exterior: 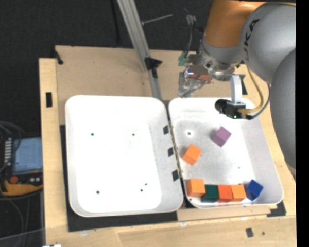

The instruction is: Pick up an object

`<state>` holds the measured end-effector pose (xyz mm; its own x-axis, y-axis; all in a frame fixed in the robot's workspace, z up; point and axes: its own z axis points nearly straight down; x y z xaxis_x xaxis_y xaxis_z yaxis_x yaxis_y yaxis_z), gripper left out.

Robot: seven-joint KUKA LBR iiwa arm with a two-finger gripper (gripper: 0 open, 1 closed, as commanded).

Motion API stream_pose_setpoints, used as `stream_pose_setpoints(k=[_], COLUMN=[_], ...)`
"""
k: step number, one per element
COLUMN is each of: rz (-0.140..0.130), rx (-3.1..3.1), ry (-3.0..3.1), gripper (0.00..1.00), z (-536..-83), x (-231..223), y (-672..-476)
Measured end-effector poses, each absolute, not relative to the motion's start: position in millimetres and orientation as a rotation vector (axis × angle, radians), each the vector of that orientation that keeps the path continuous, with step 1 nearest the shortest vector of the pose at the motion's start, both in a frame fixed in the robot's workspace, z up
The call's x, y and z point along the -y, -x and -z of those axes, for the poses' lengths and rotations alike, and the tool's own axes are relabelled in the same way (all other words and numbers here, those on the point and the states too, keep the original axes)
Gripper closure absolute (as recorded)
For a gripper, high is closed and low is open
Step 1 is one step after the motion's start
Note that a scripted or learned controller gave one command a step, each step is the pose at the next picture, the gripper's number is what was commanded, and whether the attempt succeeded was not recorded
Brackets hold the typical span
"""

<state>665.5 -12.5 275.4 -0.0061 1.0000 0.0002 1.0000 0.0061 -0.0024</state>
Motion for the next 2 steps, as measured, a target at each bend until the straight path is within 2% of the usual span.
stream_pose_setpoints(k=[1,2], rz=[0.002,-0.004], rx=[2.230,2.227], ry=[2.215,2.213], gripper=[1.00,1.00], z=[-273,-245], x=[-39,-90], y=[-670.9,-674.8])
